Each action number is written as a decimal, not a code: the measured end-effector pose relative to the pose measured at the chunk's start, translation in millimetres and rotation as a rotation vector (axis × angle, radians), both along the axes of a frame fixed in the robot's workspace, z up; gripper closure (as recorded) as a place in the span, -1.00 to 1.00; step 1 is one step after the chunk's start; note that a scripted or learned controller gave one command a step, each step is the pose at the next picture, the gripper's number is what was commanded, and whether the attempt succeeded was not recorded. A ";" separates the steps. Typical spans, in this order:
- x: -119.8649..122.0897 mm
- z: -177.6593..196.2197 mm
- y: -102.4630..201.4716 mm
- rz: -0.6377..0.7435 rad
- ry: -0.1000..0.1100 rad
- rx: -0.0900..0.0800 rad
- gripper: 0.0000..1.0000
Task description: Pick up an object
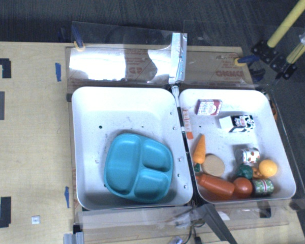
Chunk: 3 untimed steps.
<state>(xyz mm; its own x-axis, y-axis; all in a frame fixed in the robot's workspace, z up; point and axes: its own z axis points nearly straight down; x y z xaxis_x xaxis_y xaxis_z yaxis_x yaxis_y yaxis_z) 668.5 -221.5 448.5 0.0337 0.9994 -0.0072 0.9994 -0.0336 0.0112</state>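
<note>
Pale wooden worktop (pixel 30 151) carries two white bins side by side, with dark floor beyond its far edge.

Nearest the camera, the right bin (pixel 283 151) holds a tight cluster along its front wall. A red sausage-shaped piece (pixel 213 185) lies with its long axis roughly left to right, touching a red tomato (pixel 242 187), which sits just beside a green-labelled can (pixel 263 187). Just behind them are a tan disc (pixel 213 165), a yellow ball (pixel 267 168) and a small printed cup (pixel 250 155). A carrot (pixel 199 149) stands along the dividing wall, its long axis running near to far.

The left bin (pixel 91 111) bears a blue divided plate (pixel 139 168).

Farther back in the right bin, a black-and-white carton (pixel 237 122) and a red-and-white carton (pixel 208 107) lie well apart from the cluster, with bare floor around each.

Whether the tool is released or clenched cannot be told. Since the arm enters from the right, the right bin's things are probably the closer targets, and the two cartons look the easiest to approach without crowding.
</note>
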 end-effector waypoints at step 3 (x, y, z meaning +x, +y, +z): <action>-1.2 -11.7 51.2 0.427 0.010 0.004 1.00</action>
<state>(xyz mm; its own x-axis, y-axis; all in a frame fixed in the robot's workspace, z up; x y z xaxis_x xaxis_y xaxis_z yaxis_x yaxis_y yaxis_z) 667.3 -170.3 436.8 -0.3830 0.9238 -0.0016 0.9238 0.3830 0.0021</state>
